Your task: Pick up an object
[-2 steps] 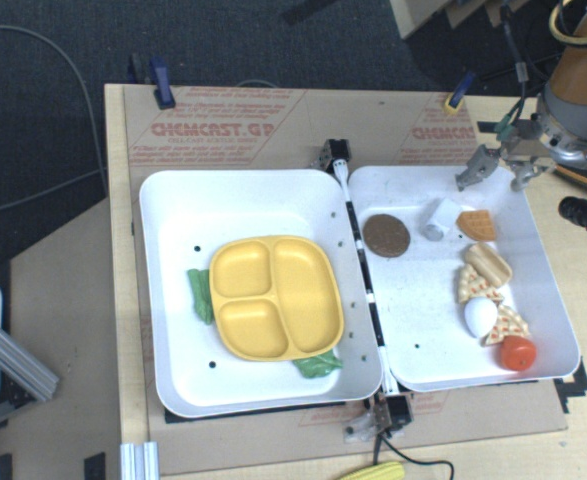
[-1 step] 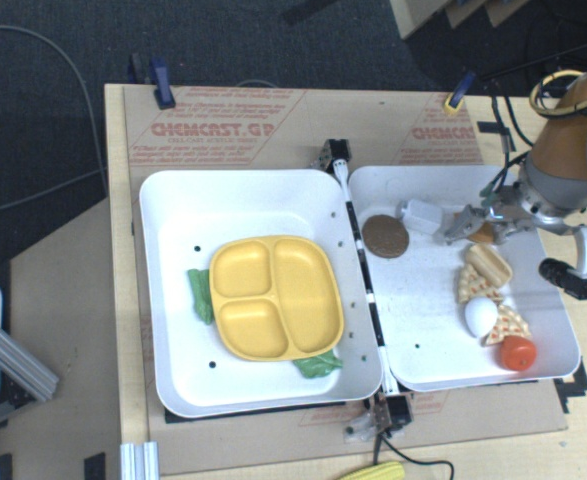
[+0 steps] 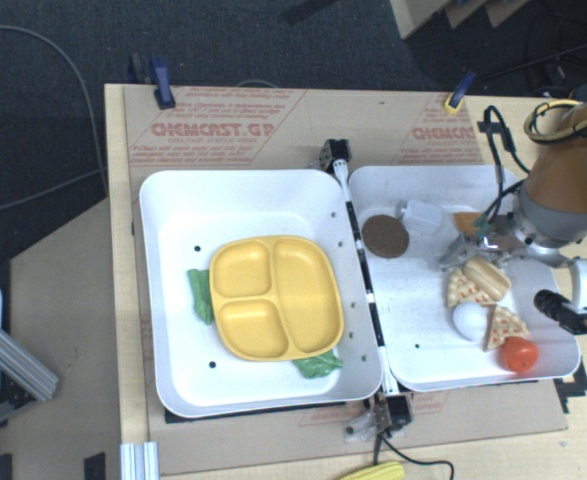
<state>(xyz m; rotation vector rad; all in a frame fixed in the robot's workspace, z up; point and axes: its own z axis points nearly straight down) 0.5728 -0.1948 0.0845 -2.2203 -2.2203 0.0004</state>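
Seen from above at a slant, two white bins sit side by side on a bench. The left bin [image 3: 173, 298] holds a yellow divided plate [image 3: 273, 296] over green leaves. The right bin [image 3: 423, 353] holds a brown disc [image 3: 384, 236], a clear cup [image 3: 423, 216], a waffle [image 3: 478, 283], a white egg [image 3: 468, 320], a pizza slice [image 3: 504, 325] and a tomato [image 3: 519, 354]. The gripper [image 3: 470, 251] reaches in from the right and is low over the waffle's upper edge, seemingly at the approach-and-grasp step. Whether it is spread or closed, or touching anything, cannot be told. Next it likely needs to close on the waffle and lift.
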